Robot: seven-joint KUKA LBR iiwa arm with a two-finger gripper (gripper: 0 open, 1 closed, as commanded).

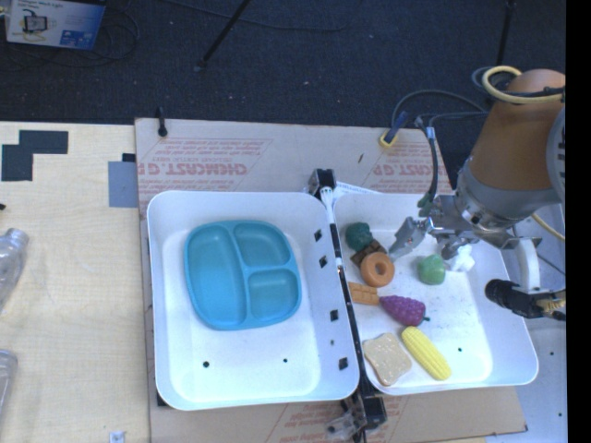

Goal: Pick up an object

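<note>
The jaws of the gripper (432, 240) were seen spread apart over the far part of the right bin (503, 363), with nothing pinched between them and a green ball (431, 269) lying just beneath. A donut (377, 269), a purple grape bunch (404, 309), a corn cob (427, 353) and a slice of bread (387, 358) were scattered nearer in that bin. A blue divided plate (243, 272) was held in the left bin (185, 358).
</note>
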